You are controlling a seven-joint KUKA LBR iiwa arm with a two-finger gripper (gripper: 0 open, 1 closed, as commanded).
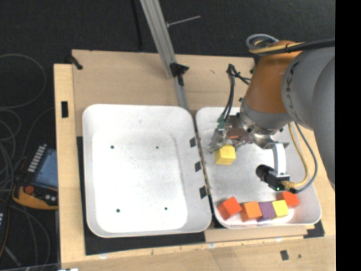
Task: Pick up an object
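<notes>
Right under the gripper (pixel 224 143) sits a yellow block (pixel 225 155) in the right bin (pixel 248 179). I cannot tell if it is held. More colored blocks (pixel 256 209) line the bin's near edge.

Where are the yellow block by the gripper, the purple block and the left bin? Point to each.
yellow block (pixel 225 154): camera view, on its top face.
purple block (pixel 266 211): camera view, on its top face, in the row along the right bin's near wall.
left bin (pixel 107 117): camera view, on bare floor near its far left corner.
</notes>
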